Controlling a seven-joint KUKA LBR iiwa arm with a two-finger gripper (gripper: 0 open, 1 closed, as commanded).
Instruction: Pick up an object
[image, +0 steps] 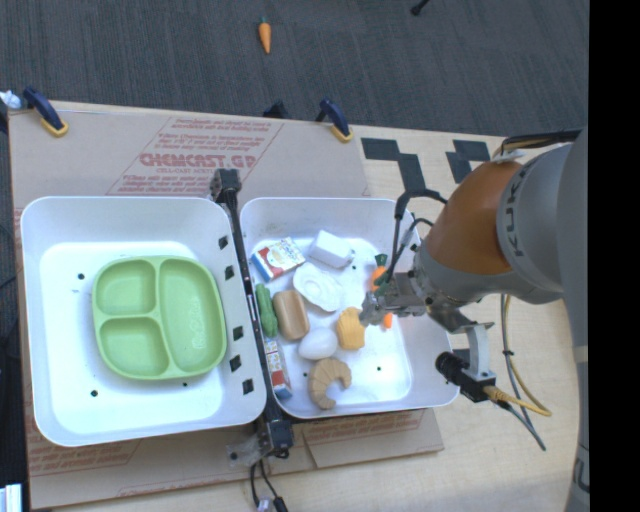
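Note:
The right bin (400, 385) holds several toy foods: a croissant (329, 381), a white egg (318, 345), a tan bread loaf (291, 313), a yellow-orange piece (350, 329), a white plate-like piece (322, 288), a white block (332, 250), a red and white carton (277, 258) and a green pickle (264, 308). My gripper (382, 303) reaches down into the bin's right half, just right of the yellow-orange piece. Something small and orange shows at its tip. The arm's wrist hides most of the gripper.
The left bin (50, 400) carries a green three-compartment plate (160, 318). A red and white tube (274, 365) lies along the divider. Clamps hold the cardboard at the back, and a small orange carrot (264, 36) lies on the dark floor beyond.

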